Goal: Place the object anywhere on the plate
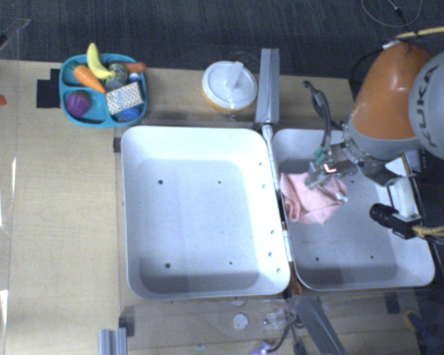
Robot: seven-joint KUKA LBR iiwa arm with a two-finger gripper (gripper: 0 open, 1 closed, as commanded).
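Observation:
A crumpled pink cloth (308,198) lies in the right bin (370,268), against its left wall. My gripper (327,170) hangs over the cloth's upper right part and touches or nearly touches it. The arm's orange band (385,95) sits just behind it. A blue sectioned plate (72,89) stands on the bench at the far left, well away from the gripper, and carries several toy foods, among them a banana (98,62) and a carrot (87,78).
The left bin (196,209) stands next to the right one, with a metal post (268,87) at the back between them. A round white lidded container (229,85) sits behind the left bin. Cables and a black fitting (388,219) lie at the right.

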